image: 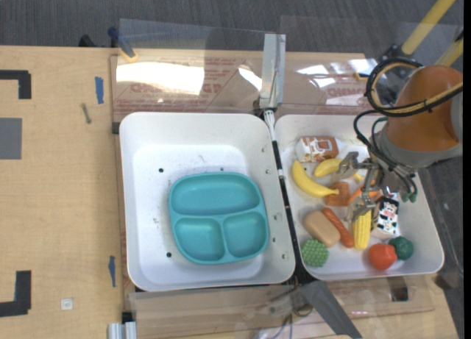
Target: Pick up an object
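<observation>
Yellow and slim, the corn cob [362, 229] lies in the right bin [430, 238], just beside the carrot [337, 223] and the bread roll [321, 226], its long axis running near-to-far with the far end under the claw [368, 179]. The step in hand looks like the descent onto the pile of toy food. Whether the claw is spread or has anything is hard to tell amid the clutter, so the next move calls for centring over one item and closing squarely across its width.
</observation>
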Controlling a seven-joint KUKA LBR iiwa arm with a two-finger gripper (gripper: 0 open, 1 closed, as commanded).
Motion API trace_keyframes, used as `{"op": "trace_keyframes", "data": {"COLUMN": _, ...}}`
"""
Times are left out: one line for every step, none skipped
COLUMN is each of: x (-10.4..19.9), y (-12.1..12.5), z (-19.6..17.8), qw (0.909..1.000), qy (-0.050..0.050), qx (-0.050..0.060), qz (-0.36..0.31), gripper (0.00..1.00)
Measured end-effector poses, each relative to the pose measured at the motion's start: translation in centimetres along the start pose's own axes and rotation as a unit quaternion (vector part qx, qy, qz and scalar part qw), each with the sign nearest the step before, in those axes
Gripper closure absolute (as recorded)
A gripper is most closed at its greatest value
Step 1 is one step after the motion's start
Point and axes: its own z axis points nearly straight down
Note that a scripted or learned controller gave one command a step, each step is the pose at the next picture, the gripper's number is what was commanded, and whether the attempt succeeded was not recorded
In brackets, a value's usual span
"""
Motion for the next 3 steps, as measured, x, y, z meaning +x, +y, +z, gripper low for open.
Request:
{"op": "trace_keyframes", "data": {"x": 0.0, "y": 0.2, "z": -0.5, "qw": 1.0000, "qy": 0.001, "qx": -0.001, "qz": 0.000, "gripper": 1.00}}
{"op": "trace_keyframes", "data": {"x": -1.4, "y": 3.8, "z": -8.3, "qw": 0.9998, "qy": -0.002, "qx": 0.000, "qz": -0.022, "gripper": 1.00}}
{"op": "trace_keyframes", "data": {"x": -1.1, "y": 3.7, "z": -7.9, "qw": 0.9998, "qy": 0.002, "qx": -0.001, "qz": -0.021, "gripper": 0.00}}
